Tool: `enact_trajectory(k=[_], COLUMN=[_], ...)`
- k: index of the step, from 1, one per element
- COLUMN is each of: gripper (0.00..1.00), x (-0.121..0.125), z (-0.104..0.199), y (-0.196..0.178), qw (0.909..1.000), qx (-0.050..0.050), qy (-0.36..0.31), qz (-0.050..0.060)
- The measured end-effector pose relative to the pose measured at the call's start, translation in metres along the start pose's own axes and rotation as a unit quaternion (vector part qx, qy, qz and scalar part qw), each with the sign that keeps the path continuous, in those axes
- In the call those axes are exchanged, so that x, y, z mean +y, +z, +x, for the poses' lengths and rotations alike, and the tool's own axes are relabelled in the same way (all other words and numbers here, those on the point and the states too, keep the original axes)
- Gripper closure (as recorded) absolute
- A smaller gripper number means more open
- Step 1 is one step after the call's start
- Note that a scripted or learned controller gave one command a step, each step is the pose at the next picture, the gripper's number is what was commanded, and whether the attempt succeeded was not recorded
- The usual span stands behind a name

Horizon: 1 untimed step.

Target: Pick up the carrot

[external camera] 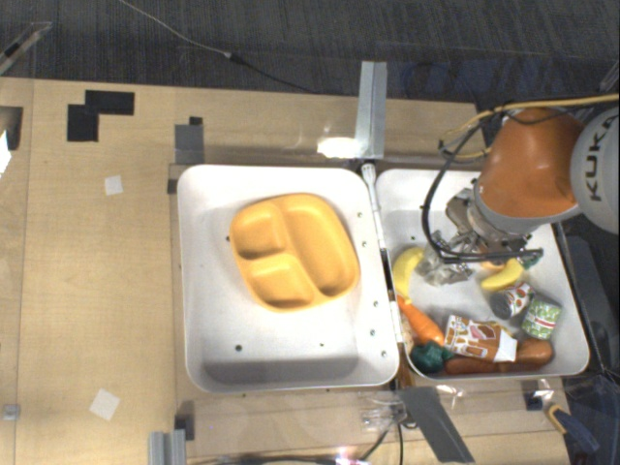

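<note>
gripper (453,267) low in the right bin (577,355), can't tell its grip | yellow banana (408,264) just beside it | carrot (419,322) by the bin's left wall, toward the front-left corner, long way slanted | carrot lies front-left of gripper, near

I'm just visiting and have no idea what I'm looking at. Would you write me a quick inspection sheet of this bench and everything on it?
Surface: wooden bench bearing a left white bin and a right white bin.
Job's things: carrot lies at the right bin's left wall, orange with a green end, apart from the gripper.
Clutter: yellow divided plate in the left bin; two bananas, a small carton, cans and a brown sausage-like piece in the right bin.
Grippers: gripper low over the right bin between the bananas.
Cables: black cable looping at the wrist.
Surroundings: dark floor beyond the bench.
</note>
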<state>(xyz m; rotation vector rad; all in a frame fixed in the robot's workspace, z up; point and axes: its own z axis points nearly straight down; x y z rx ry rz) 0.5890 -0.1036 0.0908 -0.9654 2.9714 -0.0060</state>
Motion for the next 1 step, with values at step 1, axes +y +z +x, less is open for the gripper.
enact_trajectory(k=[1], gripper=[1.0], x=[-0.0015], z=[-0.0395], y=[0.0008], qw=[0.9995], qx=[0.0], qy=[0.031], qz=[0.001])
